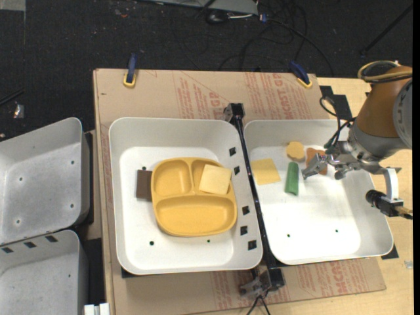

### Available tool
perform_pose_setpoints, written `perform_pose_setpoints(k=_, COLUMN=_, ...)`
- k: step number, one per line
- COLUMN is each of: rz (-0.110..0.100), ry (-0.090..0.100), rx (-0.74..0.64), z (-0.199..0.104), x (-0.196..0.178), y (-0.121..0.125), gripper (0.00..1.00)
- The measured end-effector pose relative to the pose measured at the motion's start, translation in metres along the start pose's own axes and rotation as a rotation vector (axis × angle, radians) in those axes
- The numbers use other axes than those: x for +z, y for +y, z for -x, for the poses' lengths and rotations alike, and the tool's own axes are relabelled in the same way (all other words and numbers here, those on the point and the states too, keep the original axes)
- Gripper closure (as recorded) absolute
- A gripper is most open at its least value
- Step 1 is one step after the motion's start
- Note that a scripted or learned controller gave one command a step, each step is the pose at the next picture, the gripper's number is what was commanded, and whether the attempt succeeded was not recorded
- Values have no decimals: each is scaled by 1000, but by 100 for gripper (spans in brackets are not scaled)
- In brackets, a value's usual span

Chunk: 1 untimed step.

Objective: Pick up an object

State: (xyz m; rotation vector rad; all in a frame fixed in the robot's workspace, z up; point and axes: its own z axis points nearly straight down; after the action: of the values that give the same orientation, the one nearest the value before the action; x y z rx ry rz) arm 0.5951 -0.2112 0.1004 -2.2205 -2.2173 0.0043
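Yellow plastic catches the eye first: a divided tray (193, 197) sits in the left bin (125, 176), with a pale yellow block (214, 179) lying in its upper right compartment and a brown block (143, 184) just beside its left edge. In the right bin (328, 235) a flat yellow square (266, 172) lies near the divider, a green stick (291, 178) just to its right, and an orange round piece (296, 151) above them. The arm (384, 120) reaches in from the right, its gripper (314, 165) low beside the green stick and orange piece. Whether its fingers are apart or together, I cannot tell.
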Motion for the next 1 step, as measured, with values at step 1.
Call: perform_pose_setpoints(k=1, rz=4, ry=-1, rx=-1, z=0, x=8, y=0, gripper=0)
